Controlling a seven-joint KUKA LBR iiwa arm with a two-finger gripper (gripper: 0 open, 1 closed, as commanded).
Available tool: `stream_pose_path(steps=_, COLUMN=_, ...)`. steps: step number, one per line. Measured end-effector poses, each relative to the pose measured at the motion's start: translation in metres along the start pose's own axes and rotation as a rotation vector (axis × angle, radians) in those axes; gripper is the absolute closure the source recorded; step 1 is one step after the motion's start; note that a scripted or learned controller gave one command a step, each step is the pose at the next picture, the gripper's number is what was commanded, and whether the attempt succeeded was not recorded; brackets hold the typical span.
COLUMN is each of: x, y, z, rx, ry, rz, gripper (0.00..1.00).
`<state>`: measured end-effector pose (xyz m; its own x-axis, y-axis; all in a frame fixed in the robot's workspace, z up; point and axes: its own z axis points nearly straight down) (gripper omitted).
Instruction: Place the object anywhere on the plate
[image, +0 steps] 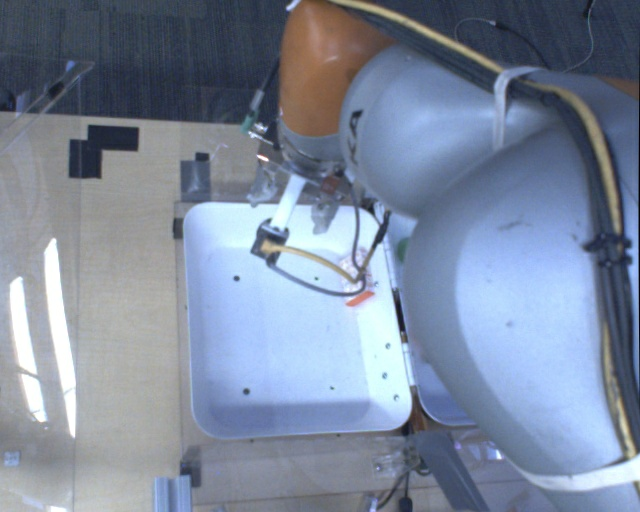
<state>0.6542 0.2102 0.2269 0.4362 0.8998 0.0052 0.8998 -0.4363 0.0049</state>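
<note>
My gripper (295, 203) hangs over the far edge of the left white bin (250, 380), under the orange wrist band. Its two pale fingers (264, 190) stand apart, so it is open, and I see no task object between them. A white strip with a black end (269, 243) runs down from the wrist. From that end a yellowish cable (315, 265) loops to a small orange tag (360, 295) over the bin floor. The bin floor that I can see bears only small dark specks.
The big grey arm covers most of the right bin (435, 405). A bit of green (403, 247) peeks out at that bin's near-left edge. Left of the bins lies the tan bench (90, 300) with black marks (100, 148).
</note>
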Motion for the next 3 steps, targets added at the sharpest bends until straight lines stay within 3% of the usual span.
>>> stream_pose_path(steps=1, x=0.029, y=0.001, z=0.127, rx=0.003, ry=-0.001, rz=-0.270, gripper=0.00)
stream_pose_path(steps=2, x=0.033, y=-0.002, z=0.134, rx=0.013, ry=0.000, rz=-0.050, gripper=0.00)
stream_pose_path(steps=3, x=0.037, y=-0.011, z=0.140, rx=0.031, ry=-0.006, rz=0.358, gripper=0.00)
